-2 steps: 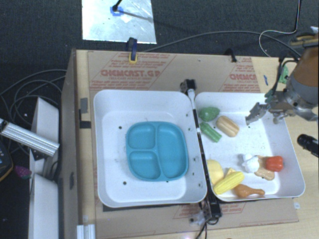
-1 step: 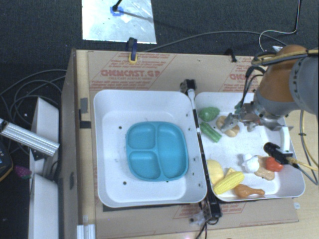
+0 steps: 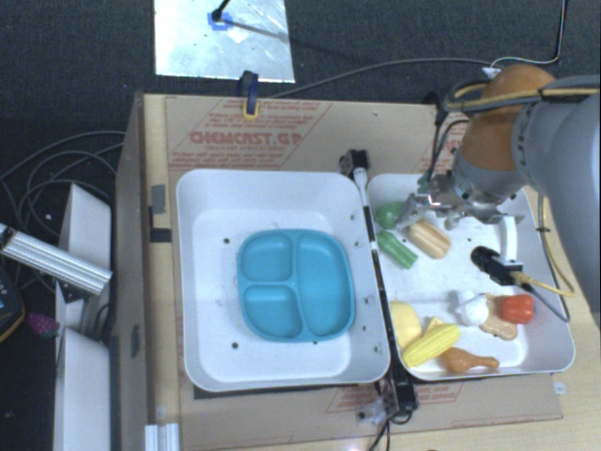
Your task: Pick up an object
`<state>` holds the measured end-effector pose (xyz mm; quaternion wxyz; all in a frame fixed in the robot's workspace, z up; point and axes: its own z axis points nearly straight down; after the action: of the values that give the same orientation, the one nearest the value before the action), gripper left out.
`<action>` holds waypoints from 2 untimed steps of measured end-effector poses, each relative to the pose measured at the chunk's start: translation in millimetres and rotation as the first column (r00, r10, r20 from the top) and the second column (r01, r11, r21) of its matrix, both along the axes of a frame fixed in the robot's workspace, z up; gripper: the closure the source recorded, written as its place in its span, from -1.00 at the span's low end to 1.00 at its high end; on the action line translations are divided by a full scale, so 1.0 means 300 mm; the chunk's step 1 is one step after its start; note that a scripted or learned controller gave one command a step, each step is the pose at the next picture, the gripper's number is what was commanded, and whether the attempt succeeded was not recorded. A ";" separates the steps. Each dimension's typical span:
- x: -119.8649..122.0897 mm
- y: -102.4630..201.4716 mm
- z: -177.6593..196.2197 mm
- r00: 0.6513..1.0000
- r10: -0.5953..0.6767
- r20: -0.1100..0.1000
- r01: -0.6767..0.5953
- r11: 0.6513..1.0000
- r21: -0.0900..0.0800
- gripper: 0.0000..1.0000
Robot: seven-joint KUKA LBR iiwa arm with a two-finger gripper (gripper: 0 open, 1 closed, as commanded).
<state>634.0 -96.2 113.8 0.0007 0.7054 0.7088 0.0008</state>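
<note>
Camera view — arm: grey arm with orange band is reaching in from the right, over the upper part of the right bin (image 3: 554, 350).
Gripper: gripper (image 3: 434, 207) is hovering low near the bin's upper left area, metal parts crowding the spot.
Fingers: cannot tell whether they are open or closed — the wrist is hiding them.
Target (judged): tan bread-roll piece (image 3: 429, 240) is lying just below the gripper, possibly touching; long axis is running diagonally, upper left to lower right.
Neighbours: green round piece (image 3: 387, 216) just to the left; green pepper (image 3: 397, 251) below left, by the bin wall.
Further off: corn cob (image 3: 430, 343), drumstick (image 3: 467, 359), tomato (image 3: 516, 308) — well apart, near the front.
Left bin (image 3: 207, 346): holding a blue divided plate (image 3: 295, 284).
Next move (judged): a short descent is looking sufficient, closing across the roll's short axis.
</note>
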 end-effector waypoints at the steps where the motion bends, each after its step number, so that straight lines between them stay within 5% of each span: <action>1: -0.031 0.029 -0.073 1.000 -0.003 0.016 0.003 1.000 -0.004 -1.00; 2: 0.097 -0.075 0.175 1.000 0.000 0.004 0.000 1.000 -0.002 -1.00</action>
<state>663.0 -118.7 166.2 0.0029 0.7055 0.7087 0.0016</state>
